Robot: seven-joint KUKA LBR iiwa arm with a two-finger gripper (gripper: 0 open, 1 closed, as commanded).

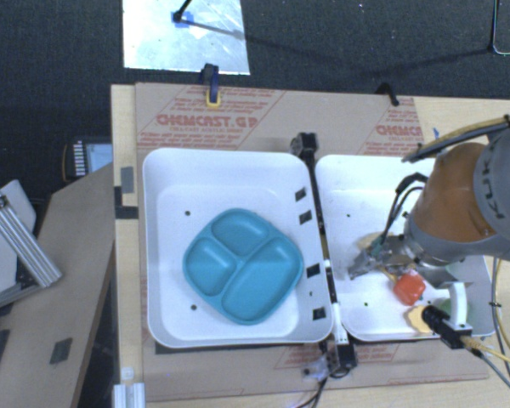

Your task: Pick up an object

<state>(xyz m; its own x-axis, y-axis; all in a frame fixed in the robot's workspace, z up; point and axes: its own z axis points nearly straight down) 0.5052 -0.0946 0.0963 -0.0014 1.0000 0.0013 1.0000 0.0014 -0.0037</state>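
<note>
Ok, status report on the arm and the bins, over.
Gripper low in right bin, grip state unclear. Orange object and yellowish piece beside it, not visibly held. Blue divided plate in left bin.

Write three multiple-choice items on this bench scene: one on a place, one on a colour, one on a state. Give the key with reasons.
1. Where is the divided plate?
A. left bin
B. right bin
C. on the cardboard

2. What colour is the small object in the right bin?
A. green
B. red-orange
C. purple

3. How does the plate lie?
A. flat, compartments up
B. upside down
C. leaning on a wall

Key: 1 A, it lies on the floor of the left bin. 2 B, it is red-orange against the white. 3 A, its three compartments face up.
</note>
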